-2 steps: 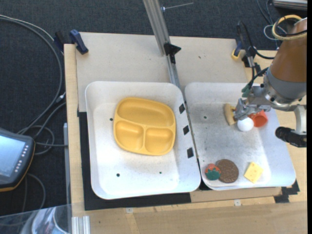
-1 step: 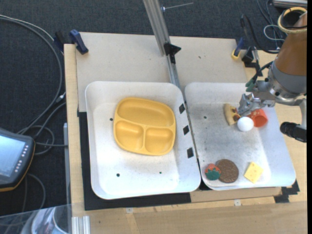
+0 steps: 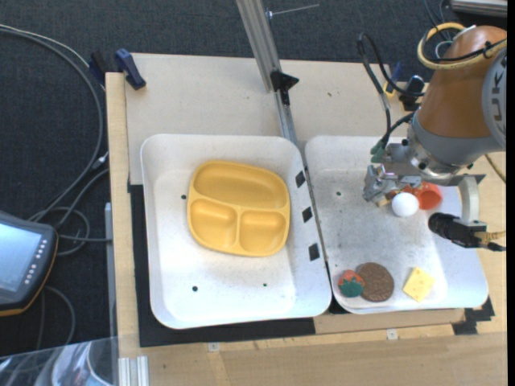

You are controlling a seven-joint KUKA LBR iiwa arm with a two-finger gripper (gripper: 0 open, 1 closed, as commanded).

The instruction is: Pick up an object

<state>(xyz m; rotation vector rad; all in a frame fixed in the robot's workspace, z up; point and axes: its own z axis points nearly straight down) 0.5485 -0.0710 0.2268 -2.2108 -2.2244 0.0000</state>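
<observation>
In the right bin, a white ball lies beside an orange-red object, both close under the arm's wrist. My gripper hangs low just left of the ball, over the bin's upper part. Along the bin's front edge sit a brown round cookie, a small red and green piece and a yellow cheese wedge.
The left bin holds a yellow divided plate. A metal pole rises from the seam between the bins. Cables and a black attachment hang off the arm over the right bin's right side.
</observation>
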